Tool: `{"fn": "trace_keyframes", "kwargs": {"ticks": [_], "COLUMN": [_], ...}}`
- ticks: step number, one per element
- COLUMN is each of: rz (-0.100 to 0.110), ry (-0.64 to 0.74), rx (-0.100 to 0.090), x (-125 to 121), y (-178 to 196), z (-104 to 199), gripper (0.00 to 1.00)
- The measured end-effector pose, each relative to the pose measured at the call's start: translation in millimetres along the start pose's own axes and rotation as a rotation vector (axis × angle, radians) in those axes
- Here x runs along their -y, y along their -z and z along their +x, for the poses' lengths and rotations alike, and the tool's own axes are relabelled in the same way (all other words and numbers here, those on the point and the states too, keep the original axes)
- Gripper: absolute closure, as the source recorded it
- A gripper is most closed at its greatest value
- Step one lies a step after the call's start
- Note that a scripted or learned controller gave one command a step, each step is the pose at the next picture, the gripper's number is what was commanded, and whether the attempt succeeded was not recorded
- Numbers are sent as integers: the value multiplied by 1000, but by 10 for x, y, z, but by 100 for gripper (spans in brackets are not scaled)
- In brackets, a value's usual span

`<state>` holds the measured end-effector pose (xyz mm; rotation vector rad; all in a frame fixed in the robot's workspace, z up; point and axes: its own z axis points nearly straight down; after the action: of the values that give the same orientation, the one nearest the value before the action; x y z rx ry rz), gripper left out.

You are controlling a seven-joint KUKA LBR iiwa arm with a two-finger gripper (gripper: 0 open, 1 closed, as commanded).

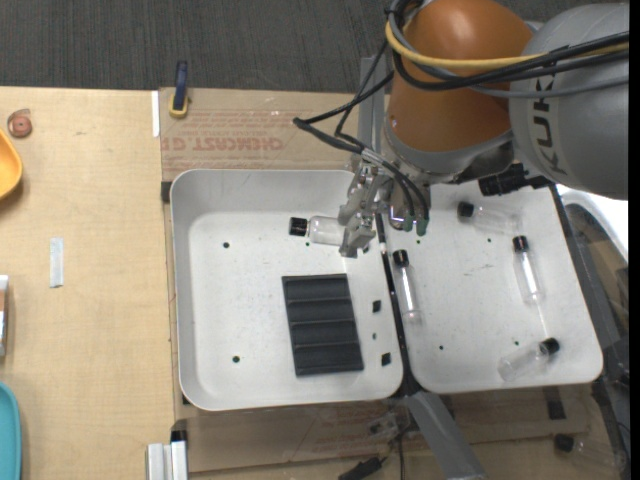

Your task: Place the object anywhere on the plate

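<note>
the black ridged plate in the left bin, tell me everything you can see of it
The black ridged plate is a dark, matte rectangle, seemingly plastic or rubber, with crosswise grooves splitting it into about four bands. It lies flat on the floor of the left bin, toward the bin's lower right, its long side running up and down the view with a slight tilt. Nothing rests on it. The end effector and a clear tube with a black cap sit above it in the view, apart from it.

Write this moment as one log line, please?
gripper: over left bin | clear vial: beside fingers, grasp unclear | black plate: bare
</note>
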<state>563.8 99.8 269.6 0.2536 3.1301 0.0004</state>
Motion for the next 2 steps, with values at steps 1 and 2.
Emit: {"fn": "trace_keyframes", "kwargs": {"ticks": [1, 2], "rz": [0, -1], "ry": [64, 430], "rx": [1, -1], "x": [-437, -374], "y": [-329, -493], "z": [-271, -195], "gripper": [100, 100]}}
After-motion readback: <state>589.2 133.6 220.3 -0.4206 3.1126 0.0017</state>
